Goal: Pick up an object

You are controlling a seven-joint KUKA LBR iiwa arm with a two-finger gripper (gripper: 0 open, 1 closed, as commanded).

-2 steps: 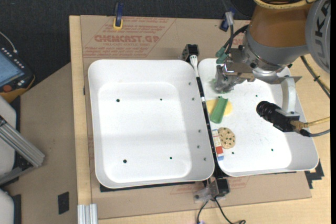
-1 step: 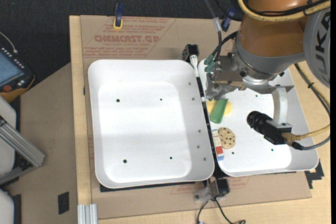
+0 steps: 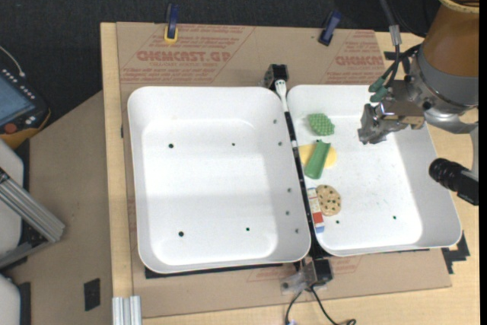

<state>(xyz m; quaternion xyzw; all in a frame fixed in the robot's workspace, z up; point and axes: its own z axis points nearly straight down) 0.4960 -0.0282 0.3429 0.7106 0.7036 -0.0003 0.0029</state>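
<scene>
In the right bin [image 3: 411,236], several small objects lie along its left wall. A green textured piece [image 3: 320,122] sits farthest back. A green stick over a yellow piece [image 3: 316,157] lies in the middle. A round brown cookie [image 3: 329,199] is nearest the front, with a small red and blue item [image 3: 318,220] beside it. My gripper [image 3: 371,135] hangs over the back middle of the right bin, to the right of the green textured piece and apart from it. Nothing shows between its fingers.
The left bin [image 3: 152,240] is beside the right one on a cardboard sheet [image 3: 228,49]. Blue clamps [image 3: 172,20] [image 3: 330,27] hold the sheet's back edge. A black part of the arm [image 3: 455,179] overhangs the right bin's right rim.
</scene>
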